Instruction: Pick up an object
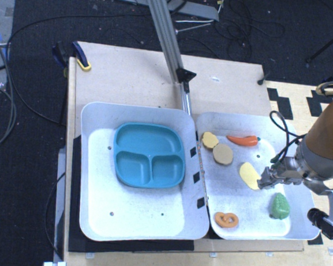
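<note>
End effector low in right bin, touching yellow piece, grip state unclear, green toy near, no legible writing

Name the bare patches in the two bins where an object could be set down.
Left bin: bare floor below the blue tray. Right bin: small gap between pretzel and green toy. Crowded around the yellow piece by the hand.

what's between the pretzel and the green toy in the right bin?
Bare white bin floor. In the camera view the pretzel sits near the front edge of the right bin, the green toy to its right, nothing between them.
</note>
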Tool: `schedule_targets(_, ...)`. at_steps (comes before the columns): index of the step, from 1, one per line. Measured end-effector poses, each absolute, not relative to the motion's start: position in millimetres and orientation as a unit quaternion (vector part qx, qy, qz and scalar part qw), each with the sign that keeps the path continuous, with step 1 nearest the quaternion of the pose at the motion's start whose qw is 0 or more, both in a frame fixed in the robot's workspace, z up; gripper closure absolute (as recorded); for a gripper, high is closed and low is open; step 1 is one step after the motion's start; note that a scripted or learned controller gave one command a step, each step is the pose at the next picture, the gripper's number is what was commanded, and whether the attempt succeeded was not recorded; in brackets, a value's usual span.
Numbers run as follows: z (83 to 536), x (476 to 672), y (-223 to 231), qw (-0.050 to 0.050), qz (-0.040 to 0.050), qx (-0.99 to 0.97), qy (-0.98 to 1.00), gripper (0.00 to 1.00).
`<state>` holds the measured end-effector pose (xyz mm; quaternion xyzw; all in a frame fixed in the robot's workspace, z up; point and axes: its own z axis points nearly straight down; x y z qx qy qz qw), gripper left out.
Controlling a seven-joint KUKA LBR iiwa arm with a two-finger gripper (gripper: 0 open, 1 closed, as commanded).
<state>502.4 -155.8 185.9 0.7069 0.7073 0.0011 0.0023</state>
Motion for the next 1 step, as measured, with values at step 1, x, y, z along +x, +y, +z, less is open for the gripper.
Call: schedule_targets(1,245.8,505.4,-147.8,0.003,0.0018,0.706,0.708,1.00)
